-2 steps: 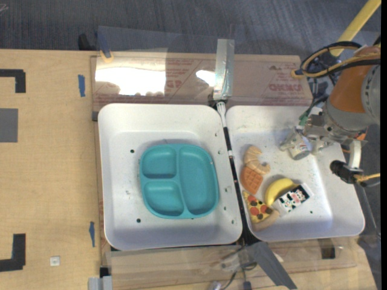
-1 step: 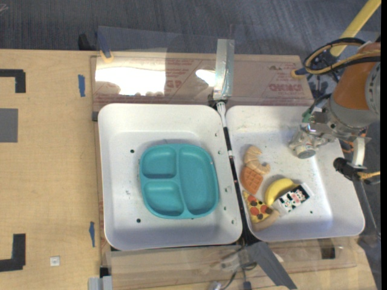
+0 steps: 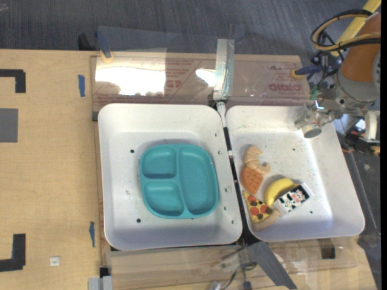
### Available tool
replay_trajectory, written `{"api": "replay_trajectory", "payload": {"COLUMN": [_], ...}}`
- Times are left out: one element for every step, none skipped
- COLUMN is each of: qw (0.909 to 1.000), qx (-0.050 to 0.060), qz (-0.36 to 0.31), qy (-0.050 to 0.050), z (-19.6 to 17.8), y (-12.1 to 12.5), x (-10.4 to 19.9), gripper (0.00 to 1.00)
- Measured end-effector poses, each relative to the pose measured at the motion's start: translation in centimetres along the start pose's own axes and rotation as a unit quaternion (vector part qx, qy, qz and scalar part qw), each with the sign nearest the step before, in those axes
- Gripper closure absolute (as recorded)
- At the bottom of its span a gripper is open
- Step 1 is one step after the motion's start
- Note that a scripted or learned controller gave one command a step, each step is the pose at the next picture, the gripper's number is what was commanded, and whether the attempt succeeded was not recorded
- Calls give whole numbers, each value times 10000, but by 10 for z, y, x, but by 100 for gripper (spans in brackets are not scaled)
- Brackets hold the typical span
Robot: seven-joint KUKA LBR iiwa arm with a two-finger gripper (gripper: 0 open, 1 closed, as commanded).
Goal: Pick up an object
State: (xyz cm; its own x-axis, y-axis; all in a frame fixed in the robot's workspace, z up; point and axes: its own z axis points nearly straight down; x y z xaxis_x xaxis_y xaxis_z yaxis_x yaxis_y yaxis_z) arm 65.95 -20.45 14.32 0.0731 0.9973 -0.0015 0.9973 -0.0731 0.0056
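Right bin [image 3: 338, 180] upper floor open (toys [image 3: 269, 192] below).

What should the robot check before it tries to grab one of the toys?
1. Toys within the right bin: ok, all lie near its left wall.
2. Banana has free space around it: not ok, the black-and-white toy touches it.
3. End effector over a toy: not ok, it is at the bin's far right corner.
4. Fingers ready: cannot tell.
5. Teal tray out of the way: ok, it is in the left bin.
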Motion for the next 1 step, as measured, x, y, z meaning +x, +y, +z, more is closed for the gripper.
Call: {"api": "replay_trajectory", "payload": {"qw": [10000], "qx": [22], "qz": [1], "qy": [2], "z": [2], "y": [-1], "x": [0], "gripper": [0]}}
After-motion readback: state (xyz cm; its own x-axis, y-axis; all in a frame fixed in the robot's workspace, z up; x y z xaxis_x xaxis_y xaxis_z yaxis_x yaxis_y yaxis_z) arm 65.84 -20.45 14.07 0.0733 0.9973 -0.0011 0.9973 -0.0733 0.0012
